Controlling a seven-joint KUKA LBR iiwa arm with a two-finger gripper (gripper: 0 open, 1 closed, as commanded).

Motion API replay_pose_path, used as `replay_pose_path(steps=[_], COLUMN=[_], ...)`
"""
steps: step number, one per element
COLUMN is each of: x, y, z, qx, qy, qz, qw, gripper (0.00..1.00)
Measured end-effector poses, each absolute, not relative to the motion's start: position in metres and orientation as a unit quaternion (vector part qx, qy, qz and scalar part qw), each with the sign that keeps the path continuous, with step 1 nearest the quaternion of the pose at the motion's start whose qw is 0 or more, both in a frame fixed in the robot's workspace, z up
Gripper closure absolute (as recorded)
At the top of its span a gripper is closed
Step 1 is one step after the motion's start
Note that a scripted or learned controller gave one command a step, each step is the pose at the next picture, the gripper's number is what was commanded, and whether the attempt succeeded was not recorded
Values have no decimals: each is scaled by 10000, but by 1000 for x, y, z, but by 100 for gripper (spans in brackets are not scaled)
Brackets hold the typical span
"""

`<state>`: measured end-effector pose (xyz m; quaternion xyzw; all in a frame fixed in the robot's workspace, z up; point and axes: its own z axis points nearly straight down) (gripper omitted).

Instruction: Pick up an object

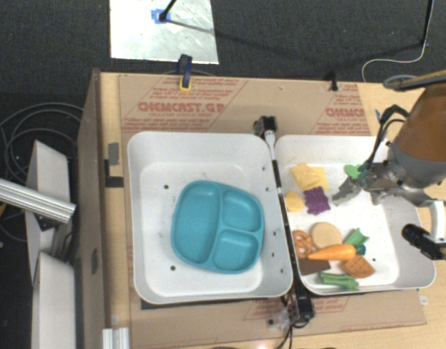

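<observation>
Toy foods crowd the right bin (408, 267): a purple piece (317, 201) and yellow cheese wedge (308, 176) toward its left wall, a carrot (332, 252), pretzel (301, 243) and green beans (338, 281) along its near edge. The gripper (351, 188) hangs over the bin's middle, fingers apart, gripping nothing. A blue divided plate (217, 226) sits centred in the left bin (154, 158).

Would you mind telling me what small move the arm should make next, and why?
Probably a short move left and down toward the purple toy. The gripper hovers in the right bin just right of it, with nothing seen between its fingers. That piece lies nearest, beside the yellow cheese, while the carrot sits farther off.
</observation>
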<state>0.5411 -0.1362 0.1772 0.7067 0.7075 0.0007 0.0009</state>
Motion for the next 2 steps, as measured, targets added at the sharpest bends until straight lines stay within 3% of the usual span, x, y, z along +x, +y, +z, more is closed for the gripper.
replay_pose_path(steps=[1, 2], x=[583, 596], y=[-81, -89], z=[144, 81], qx=[7035, 7058], qy=[7107, 7084], qz=[14, -8], qw=[8, -4], gripper=[0, 0])
